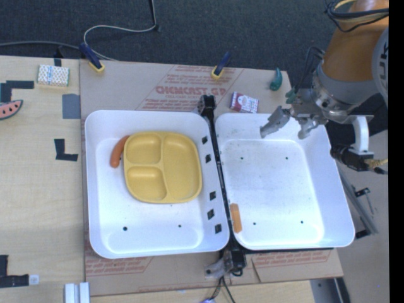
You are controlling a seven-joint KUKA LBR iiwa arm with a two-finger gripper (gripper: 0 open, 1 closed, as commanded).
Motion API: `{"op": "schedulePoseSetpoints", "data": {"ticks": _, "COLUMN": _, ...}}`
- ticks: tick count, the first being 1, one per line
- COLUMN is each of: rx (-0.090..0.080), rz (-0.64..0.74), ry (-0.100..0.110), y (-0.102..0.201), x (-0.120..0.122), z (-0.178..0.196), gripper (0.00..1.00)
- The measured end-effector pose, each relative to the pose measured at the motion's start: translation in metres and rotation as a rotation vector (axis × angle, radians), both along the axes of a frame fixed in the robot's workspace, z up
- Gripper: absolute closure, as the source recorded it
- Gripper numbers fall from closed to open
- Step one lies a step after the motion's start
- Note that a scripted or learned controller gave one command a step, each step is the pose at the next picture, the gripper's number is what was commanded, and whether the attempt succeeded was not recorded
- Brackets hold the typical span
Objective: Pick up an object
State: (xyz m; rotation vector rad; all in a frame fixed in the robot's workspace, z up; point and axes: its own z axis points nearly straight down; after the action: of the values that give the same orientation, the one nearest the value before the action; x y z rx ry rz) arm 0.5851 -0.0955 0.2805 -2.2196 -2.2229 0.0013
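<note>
Tool [290, 125] open, holding nothing, above right bin [328, 188] rim; arm cut off.

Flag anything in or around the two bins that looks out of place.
One small orange piece lies up on the right bin's left rim rather than on its floor. Another orange piece sits wedged against the yellow tray's left edge.

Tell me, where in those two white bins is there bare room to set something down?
Right bin: wide bare floor between the tool at its far rim and the small orange piece. Left bin: a near strip below the yellow tray; crowded around tray and sausage.
</note>
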Motion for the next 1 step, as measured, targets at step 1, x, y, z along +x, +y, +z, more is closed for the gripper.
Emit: {"op": "schedulePoseSetpoints", "data": {"ticks": 1, "rx": 0.001, "rz": 0.0, "ry": 0.003, "y": 0.0445, "x": 0.0815, "z": -0.098, "gripper": 0.0}}
